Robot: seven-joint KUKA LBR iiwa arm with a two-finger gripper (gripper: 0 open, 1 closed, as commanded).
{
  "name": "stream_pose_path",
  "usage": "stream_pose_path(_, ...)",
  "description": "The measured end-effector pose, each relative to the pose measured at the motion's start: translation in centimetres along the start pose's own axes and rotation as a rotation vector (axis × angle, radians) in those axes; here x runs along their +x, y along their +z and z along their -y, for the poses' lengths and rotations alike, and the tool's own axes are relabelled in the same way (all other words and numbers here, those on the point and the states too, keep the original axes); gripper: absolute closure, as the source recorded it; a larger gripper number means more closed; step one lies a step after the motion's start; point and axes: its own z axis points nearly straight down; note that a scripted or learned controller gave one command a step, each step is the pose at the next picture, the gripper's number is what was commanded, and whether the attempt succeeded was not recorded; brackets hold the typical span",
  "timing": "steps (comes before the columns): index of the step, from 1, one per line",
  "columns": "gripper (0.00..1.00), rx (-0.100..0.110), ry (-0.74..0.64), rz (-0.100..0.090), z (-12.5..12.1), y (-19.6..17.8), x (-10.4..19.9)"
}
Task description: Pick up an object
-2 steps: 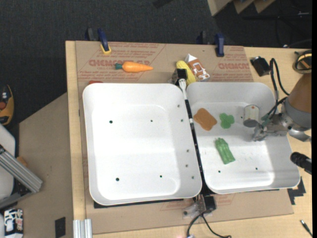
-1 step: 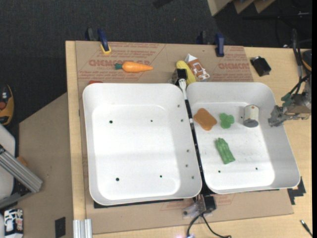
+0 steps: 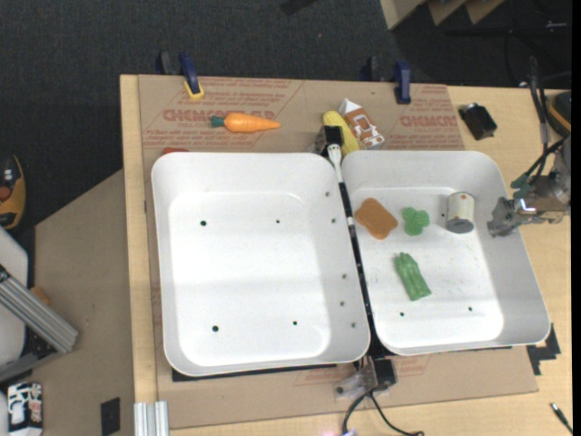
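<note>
On the surface (image 3: 136, 334), two shallow white plastic bins sit side by side, touching along their inner rims. The left white bin (image 3: 182, 352) takes up the surface's left and middle; the right white bin (image 3: 522, 321) lies toward the right edge.

Nearest the front edge inside the right bin lies a long green ridged plastic piece (image 3: 411, 276), tilted slightly. Farther back, in a rough row, sit an orange-brown bread-shaped toy (image 3: 375, 218) close to the bin's left wall, a small green knobbly toy (image 3: 415, 222) just beside it, and a short grey-and-cream cylinder (image 3: 459, 213) lying on its side toward the right wall.

The gripper (image 3: 505, 218) is at the right bin's right rim, level with that row and near the cylinder but apart from it. It is small and partly blurred, so whether it is released or clenched cannot be told; nothing is seen held in it.

Beyond the bins, near the back edge, a plastic orange carrot with a green top (image 3: 245, 123) lies on the brown cardboard sheet (image 3: 300, 107), and a yellow banana-shaped toy (image 3: 335, 126) rests beside a brown-and-white packet (image 3: 362, 128).
</note>
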Motion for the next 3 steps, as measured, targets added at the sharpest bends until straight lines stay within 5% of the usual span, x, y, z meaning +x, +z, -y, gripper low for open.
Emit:
stream_pose_path(1,1.00,0.010,0.002,-0.004,3.5,4.2,1.0)
stream_pose_path(3,1.00,0.000,-0.001,0.000,3.9,-0.1,4.0)
